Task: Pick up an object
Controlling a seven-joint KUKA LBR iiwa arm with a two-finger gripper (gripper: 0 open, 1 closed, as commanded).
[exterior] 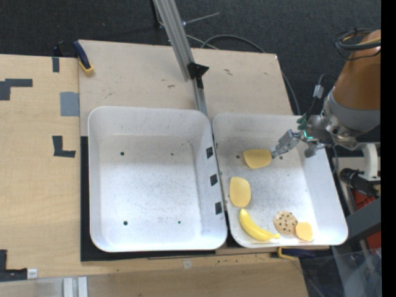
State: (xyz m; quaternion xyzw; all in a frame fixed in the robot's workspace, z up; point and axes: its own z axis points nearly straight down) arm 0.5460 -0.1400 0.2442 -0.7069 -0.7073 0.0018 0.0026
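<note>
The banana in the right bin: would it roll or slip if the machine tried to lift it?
The banana is curved and lies flat, so it would probably rock or pivot rather than roll. Its smooth, tapering skin could slip from a narrow pinch. It lies close to the bin's front wall and near the cookie, so a push may jam it there.

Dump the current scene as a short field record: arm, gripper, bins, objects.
arm: reaches in from the right, over the right bin
gripper: low in the right bin, just right of the upper yellow piece; grip state unclear
left bin: white, speckled floor
right bin contents: upper yellow piece; second yellow piece near the left wall; banana, cookie and small orange piece along the front edge
held: nothing seen in the gripper
</note>
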